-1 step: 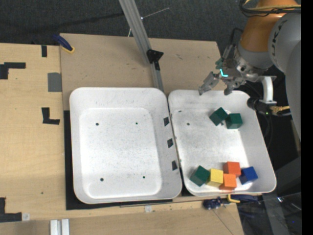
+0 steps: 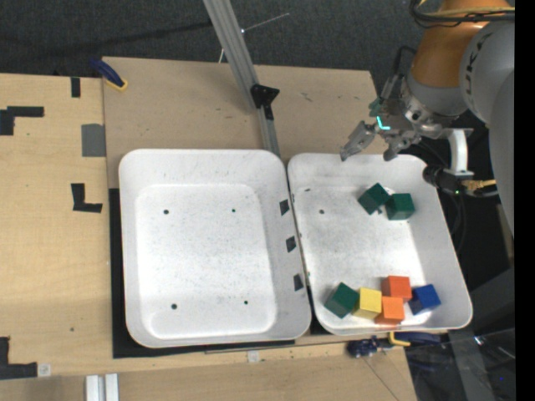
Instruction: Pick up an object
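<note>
My gripper (image 2: 369,148) hangs above the far edge of the right bin (image 2: 334,224), its two fingers spread open with nothing between them. Two dark green blocks (image 2: 386,201) lie side by side in the bin's far half, just below and slightly right of the fingertips. At the near end of the bin sits a cluster: a green block (image 2: 341,299), a yellow block (image 2: 369,300), two orange blocks (image 2: 394,297) and a blue block (image 2: 425,297).
The left bin (image 2: 205,245) lies beside the right one. A slanted metal pole (image 2: 238,48) rises behind the bins, ending in a black clamp (image 2: 264,96). Tape marks dot the wooden bench at left.
</note>
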You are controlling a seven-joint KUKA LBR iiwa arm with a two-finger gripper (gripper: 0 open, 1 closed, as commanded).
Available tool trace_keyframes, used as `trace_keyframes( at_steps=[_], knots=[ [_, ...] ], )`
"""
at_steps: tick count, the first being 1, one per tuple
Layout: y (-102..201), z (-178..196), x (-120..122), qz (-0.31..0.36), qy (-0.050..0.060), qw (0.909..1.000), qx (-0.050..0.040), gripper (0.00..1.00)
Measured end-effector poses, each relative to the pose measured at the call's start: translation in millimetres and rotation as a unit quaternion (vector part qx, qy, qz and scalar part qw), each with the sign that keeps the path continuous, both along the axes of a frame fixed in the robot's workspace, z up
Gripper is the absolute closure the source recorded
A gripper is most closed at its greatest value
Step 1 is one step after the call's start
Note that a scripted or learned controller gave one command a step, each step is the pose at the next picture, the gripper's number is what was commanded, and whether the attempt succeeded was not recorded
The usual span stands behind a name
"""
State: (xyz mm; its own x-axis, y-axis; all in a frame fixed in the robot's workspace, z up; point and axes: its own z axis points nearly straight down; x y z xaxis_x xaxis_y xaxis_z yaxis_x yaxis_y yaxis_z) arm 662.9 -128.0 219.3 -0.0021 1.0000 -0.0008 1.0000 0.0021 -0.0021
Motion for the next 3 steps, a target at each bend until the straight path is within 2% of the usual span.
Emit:
trace_keyframes(
  at_steps=[1,2,3],
  knots=[
    [6,-46,3,0.0,0.001,1.0,-0.0001,0.0],
    [2,-110,0,-0.001,0.003,1.0,0.0001,0.0],
    [3,-129,-1,0.0,0.001,1.0,-0.0002,0.0]
  ],
)
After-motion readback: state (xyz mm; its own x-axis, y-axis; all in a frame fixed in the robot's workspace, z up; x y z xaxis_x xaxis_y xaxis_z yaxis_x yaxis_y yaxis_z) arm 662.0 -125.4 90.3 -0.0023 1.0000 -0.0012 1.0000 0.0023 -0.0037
